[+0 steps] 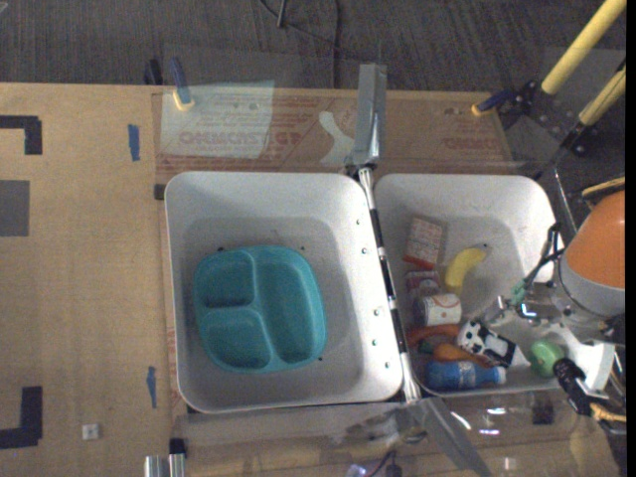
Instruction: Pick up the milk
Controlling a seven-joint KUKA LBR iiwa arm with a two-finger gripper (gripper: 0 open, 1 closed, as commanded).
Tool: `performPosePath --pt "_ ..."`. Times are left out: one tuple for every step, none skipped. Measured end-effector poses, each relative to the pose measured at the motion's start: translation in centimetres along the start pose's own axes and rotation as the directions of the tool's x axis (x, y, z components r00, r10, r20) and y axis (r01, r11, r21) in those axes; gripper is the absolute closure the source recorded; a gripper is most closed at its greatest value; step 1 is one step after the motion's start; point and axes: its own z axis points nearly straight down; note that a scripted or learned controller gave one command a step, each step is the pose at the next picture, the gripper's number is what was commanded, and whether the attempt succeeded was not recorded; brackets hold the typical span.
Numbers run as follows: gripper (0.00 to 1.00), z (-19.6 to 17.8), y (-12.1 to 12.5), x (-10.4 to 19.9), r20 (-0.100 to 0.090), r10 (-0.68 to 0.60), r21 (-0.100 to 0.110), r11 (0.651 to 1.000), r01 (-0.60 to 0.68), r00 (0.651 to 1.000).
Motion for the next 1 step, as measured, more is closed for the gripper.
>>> performPosePath --pt "1.00 -1.07 0.09 -0.36 0.006 0.006 -0.006 1.000 -0.006 1.000"
